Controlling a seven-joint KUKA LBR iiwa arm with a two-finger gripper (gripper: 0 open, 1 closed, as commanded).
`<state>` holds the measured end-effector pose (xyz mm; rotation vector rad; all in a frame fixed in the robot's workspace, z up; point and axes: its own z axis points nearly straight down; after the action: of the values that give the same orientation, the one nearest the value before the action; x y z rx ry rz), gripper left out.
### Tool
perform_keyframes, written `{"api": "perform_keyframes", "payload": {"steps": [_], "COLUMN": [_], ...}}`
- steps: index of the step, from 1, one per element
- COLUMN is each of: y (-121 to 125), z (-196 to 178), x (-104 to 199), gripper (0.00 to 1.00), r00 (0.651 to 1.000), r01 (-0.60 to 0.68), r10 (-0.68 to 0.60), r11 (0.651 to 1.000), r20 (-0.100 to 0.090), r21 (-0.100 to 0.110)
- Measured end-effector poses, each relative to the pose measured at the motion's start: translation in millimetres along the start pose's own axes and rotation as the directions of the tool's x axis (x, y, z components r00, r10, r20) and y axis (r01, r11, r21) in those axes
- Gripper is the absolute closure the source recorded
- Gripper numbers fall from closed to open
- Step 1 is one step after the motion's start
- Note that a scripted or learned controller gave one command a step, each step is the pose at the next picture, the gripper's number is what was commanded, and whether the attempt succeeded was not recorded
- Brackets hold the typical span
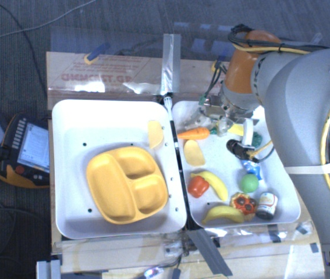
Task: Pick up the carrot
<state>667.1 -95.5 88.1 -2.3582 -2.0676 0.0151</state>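
The carrot (192, 133) is orange and lies flat near the far left corner of the right bin (289, 205), with its tip pointing left toward the divider. My gripper (216, 115) hangs just right of and slightly beyond the carrot's thick end, close above the bin floor. Its grey body sits under the orange wrist band (240, 68). The carrot rests on the bin floor, apart from the gripper.
Near the carrot lie a pale yellow slice (194, 153), a red pepper (198, 186), two bananas (216, 183) (223, 214), a green ball (249, 183) and a can (266, 205). The left bin (71, 156) holds a yellow divided plate (128, 182) and another pale slice (155, 133).
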Motion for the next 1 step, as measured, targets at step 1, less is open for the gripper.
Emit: {"api": "perform_keyframes", "payload": {"steps": [1], "y": [4.1], "z": [-12.6], "x": [1.7], "gripper": [1.00], "r00": [1.000], "r01": [0.005], "r10": [-0.005], "r11": [1.000], "r20": [0.003], "r21": [-0.019]}}
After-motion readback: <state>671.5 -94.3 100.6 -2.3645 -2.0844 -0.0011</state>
